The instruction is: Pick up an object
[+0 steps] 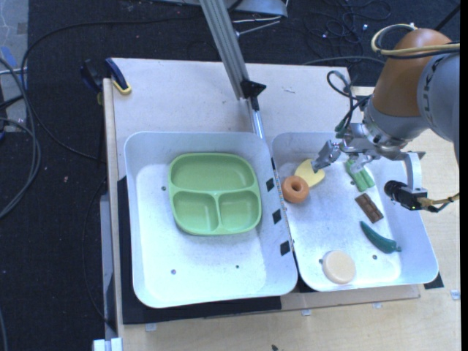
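Observation:
The right bin point(409, 269) holds an orange ring point(295, 189), a yellow wedge point(311, 175), a light green block point(360, 176), a brown bar point(369, 207), a dark green pepper point(379, 238) and a beige round piece point(339, 267). My gripper point(324, 158) hangs over the back of this bin, its tip just above and right of the yellow wedge. Whether it touches the wedge is not clear. The light green block lies right beside the gripper, partly under the wrist.
A green divided plate point(216, 194) lies in the left bin point(146, 269). A slanted metal pole point(228, 39) rises from the back of the bench, where the two bins meet. Cables hang off the wrist at the right.

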`<state>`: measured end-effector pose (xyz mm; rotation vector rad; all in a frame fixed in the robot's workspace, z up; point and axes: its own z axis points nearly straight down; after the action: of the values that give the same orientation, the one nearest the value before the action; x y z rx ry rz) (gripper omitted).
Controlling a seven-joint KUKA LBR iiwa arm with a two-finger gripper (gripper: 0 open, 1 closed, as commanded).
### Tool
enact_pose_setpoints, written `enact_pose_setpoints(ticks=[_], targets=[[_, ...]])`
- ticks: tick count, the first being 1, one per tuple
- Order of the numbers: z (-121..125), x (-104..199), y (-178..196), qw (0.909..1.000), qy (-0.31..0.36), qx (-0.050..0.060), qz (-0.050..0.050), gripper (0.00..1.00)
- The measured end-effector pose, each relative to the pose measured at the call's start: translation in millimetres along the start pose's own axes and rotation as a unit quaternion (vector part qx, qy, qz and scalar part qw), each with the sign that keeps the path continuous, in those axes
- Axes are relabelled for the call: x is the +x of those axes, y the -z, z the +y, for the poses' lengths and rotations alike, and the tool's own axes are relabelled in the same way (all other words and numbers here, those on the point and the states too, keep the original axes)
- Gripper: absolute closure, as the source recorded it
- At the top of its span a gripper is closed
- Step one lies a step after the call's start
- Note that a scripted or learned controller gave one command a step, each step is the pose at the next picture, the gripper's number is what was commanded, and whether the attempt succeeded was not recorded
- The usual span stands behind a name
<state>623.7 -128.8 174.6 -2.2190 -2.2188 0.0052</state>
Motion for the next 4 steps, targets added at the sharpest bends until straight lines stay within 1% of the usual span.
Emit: enact_pose_setpoints(ticks=[2,3,4], targets=[[2.1,-3.4,-83.5,1.0000,0.000,-0.002,-0.001,0.00],[3.2,-4.0,-70.8,1.0000,0.000,-0.004,-0.001,1.00],[13.7,-7.6,-13.1,1.0000,0.001,-0.006,-0.001,1.00]])
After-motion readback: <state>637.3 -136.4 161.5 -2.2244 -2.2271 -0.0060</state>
